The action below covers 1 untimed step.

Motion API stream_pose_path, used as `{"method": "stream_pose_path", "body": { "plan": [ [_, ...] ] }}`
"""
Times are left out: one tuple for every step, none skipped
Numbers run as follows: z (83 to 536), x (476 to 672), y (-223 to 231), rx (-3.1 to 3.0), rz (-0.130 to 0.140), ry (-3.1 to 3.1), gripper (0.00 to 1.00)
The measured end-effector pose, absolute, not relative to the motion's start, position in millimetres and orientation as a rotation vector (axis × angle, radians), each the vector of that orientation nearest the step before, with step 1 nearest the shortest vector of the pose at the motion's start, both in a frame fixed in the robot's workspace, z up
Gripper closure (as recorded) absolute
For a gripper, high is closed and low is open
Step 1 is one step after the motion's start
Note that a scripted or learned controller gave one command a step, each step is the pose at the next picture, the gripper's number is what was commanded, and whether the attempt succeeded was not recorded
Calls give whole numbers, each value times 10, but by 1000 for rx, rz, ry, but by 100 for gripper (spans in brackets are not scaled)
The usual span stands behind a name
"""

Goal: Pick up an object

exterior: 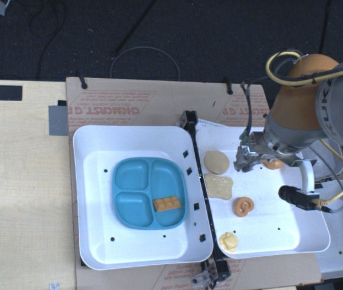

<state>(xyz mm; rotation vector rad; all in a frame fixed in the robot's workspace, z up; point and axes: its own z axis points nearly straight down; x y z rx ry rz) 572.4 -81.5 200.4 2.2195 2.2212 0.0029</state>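
My gripper [244, 161] hangs low over the upper part of the right bin [292, 237]. A round tan bun [216, 161] lies just left of it. Below the bun sits a pale bread slice [218, 186]. A brown pretzel [243, 206] lies below the gripper, toward the bin's middle. Just right of the gripper, partly hidden under the wrist, is a small orange item [273, 164]. A yellow piece [228, 241] rests at the bin's front left corner.
The left bin [92, 234] holds a blue divided plate [136, 192] with an orange waffle piece [167, 203] in its lower right compartment. A black divider [196, 180] runs between the bins. Cardboard lies under both bins.
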Motion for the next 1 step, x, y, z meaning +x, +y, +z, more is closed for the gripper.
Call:
{"method": "stream_pose_path", "body": {
  "plan": [
    [2567,5744,-935,2220,3,2218,100]
  ]
}}
